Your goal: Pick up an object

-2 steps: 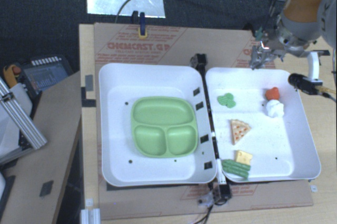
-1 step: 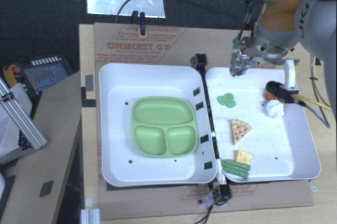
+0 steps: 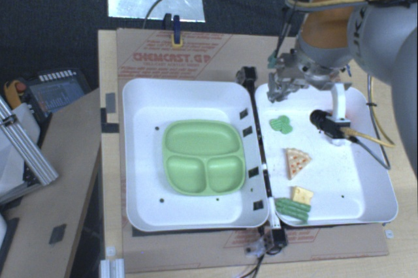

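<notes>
1. Table (image 3: 111,139): a brown board carrying two shallow white bins side by side. Red lettering printed along its far edge at 12 o'clock reads roughly "CHEMCAST G9"; the last characters are not sharp enough to be sure.
2. Left bin (image 3: 140,139): holds a green three-compartment plate (image 3: 202,157) at its centre. No writing is legible on either.
3. Right bin (image 3: 366,185): holds the candidate objects. A small green leafy piece (image 3: 281,124) lies toward 11 o'clock, a pizza-slice toy (image 3: 296,162) near the centre, a yellow cracker-like square (image 3: 302,194) toward 7 o'clock, and a green bean-like bundle (image 3: 292,209) at 7 o'clock, just beside the bin's near wall.
4. Arm (image 3: 385,29): grey with an orange band, reaching in from 3 o'clock over the right bin's far side.
5. Tool (image 3: 275,92): hangs above the bin's 11 o'clock corner, just beyond the green leafy piece. Nothing is seen between its fingers; whether they stand wide or narrow cannot be told from this slant.
6. Black fitting (image 3: 324,121) on a white bracket rides beside the tool.
7. Risks, as judged: the nearest object is flat and small, so the fingers may close on bare floor or push it aside; a descent so near the corner could strike the bin wall or the divider between bins.
</notes>
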`<state>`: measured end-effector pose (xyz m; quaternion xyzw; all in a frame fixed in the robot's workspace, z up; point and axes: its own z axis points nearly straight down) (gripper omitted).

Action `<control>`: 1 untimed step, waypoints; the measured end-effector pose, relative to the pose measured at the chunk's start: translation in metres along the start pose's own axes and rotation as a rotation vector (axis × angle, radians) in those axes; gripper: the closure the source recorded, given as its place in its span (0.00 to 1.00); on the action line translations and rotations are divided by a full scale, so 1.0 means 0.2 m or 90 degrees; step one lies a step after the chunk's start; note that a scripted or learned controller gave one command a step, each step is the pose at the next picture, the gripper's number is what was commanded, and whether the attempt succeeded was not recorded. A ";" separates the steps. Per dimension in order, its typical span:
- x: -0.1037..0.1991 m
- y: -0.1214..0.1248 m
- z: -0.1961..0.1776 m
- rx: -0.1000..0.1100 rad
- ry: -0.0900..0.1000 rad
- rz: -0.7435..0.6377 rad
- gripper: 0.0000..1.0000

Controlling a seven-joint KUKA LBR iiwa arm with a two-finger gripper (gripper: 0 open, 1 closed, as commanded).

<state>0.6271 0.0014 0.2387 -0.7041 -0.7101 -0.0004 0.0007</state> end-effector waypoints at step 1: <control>0.29 -0.02 -0.02 -0.001 0.001 -0.001 1.00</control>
